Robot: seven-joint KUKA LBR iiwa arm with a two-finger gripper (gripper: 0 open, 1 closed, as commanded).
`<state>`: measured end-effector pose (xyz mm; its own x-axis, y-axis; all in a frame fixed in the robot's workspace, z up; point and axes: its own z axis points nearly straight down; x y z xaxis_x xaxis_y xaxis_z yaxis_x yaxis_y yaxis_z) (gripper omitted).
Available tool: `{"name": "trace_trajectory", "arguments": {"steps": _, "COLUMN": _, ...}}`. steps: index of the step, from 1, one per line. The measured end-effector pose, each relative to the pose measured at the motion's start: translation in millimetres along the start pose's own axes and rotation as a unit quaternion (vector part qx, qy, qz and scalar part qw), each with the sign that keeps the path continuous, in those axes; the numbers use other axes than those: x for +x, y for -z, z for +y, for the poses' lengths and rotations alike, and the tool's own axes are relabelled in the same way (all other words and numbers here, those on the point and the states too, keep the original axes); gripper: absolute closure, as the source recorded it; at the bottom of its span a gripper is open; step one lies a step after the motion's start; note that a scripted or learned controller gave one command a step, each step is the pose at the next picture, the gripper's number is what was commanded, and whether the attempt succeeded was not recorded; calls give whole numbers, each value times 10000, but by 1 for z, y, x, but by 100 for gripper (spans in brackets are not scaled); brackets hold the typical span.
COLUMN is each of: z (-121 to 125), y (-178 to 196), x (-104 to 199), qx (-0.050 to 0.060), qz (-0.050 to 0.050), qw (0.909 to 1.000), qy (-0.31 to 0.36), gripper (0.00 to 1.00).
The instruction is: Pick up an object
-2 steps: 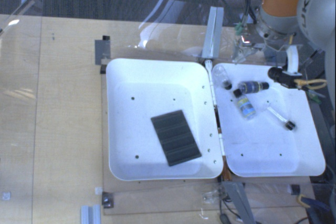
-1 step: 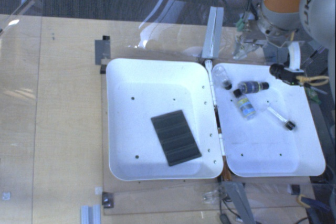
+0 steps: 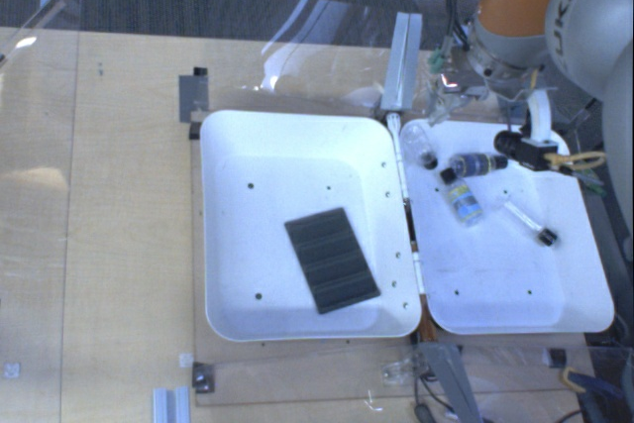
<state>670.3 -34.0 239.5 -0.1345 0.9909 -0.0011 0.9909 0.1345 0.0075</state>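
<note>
Right bin (image 3: 515, 297): small bottle (image 3: 474, 164) just below jaws (image 3: 458, 84).

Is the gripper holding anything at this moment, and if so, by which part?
Cannot be told: the gripper sits over the right bin's far edge, its fingertips lost in glare.

Robot lab: bench (image 3: 99, 213) (wooden) bearing white bins (image 3: 228, 213).

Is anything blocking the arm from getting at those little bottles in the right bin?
Nothing visible does. The small bottles lie uncovered in the right bin, and the arm hangs just above the bin's far edge, beside them.
</note>
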Motion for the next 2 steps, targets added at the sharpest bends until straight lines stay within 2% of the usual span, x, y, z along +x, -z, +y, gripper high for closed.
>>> {"name": "trace_trajectory", "arguments": {"steps": 1, "z": 2, "y": 12, "x": 1, "qx": -40, "qz": -5, "qw": 10000, "qy": 15, "gripper": 100}}
{"name": "trace_trajectory", "arguments": {"steps": 2, "z": -6, "y": 27, "x": -44, "qx": -8, "qz": -9, "qw": 9978, "qy": 664, "gripper": 100}}
